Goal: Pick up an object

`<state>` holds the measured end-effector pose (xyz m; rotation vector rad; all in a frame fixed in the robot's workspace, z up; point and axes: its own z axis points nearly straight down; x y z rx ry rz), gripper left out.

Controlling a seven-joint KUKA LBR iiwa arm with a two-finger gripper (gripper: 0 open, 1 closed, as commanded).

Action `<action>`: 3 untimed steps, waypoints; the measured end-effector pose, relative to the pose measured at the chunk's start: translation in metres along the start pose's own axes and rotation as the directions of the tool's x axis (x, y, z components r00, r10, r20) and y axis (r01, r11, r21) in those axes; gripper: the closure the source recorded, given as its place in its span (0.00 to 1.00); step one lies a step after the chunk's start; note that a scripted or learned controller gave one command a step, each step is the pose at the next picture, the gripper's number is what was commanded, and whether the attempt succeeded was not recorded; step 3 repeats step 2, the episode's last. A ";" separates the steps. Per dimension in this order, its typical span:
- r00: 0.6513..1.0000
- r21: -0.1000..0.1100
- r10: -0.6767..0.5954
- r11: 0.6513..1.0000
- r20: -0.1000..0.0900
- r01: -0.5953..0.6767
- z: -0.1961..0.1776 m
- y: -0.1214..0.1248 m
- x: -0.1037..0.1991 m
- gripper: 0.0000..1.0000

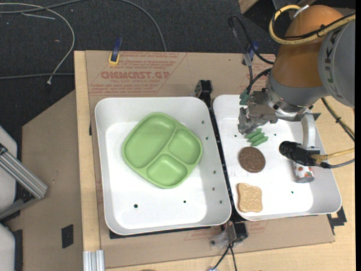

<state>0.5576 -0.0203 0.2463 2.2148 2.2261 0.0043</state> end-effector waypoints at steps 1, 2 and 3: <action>1.000 0.000 -0.001 1.000 -0.001 0.001 -0.005 0.025 0.052 1.00; 1.000 0.001 0.001 1.000 0.000 -0.001 0.014 0.048 0.095 1.00; 1.000 0.001 0.001 1.000 0.000 -0.001 0.014 0.048 0.095 1.00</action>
